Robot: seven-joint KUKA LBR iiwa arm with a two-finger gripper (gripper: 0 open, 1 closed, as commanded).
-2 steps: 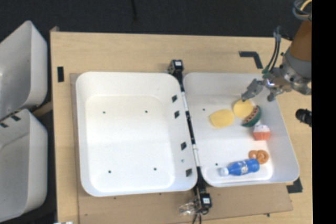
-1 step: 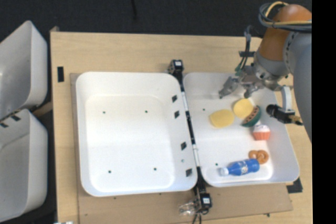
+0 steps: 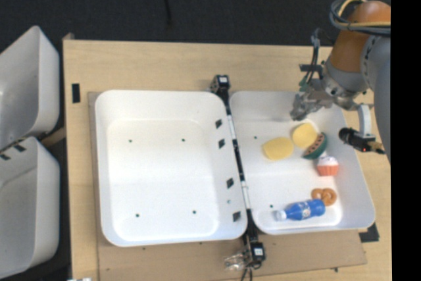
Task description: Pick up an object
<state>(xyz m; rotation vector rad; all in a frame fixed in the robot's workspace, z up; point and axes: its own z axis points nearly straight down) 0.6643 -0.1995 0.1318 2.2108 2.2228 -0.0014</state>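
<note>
The arm (image 3: pixel 355 43) comes in from the upper right of the frame, and its gripper (image 3: pixel 304 107) hangs over the far part of the right bin (image 3: pixel 263 115), just above the yellow round piece (image 3: pixel 304 135); if the hand is apart or together I cannot tell, because it is small and dark in this view. The things lie all in the right bin. A second yellow piece (image 3: pixel 278 148) lies just left of the first, near the middle of the bin. A brown and green item (image 3: pixel 316 146) touches the right side of the round piece. Below it stands a small white and red object (image 3: pixel 327 166). Near the lower edge lies a blue bottle (image 3: pixel 300 210) on its side, with a brown pretzel-like thing (image 3: pixel 324 195) just above its right end. The left bin (image 3: pixel 158 102) fills the middle of the frame
</note>
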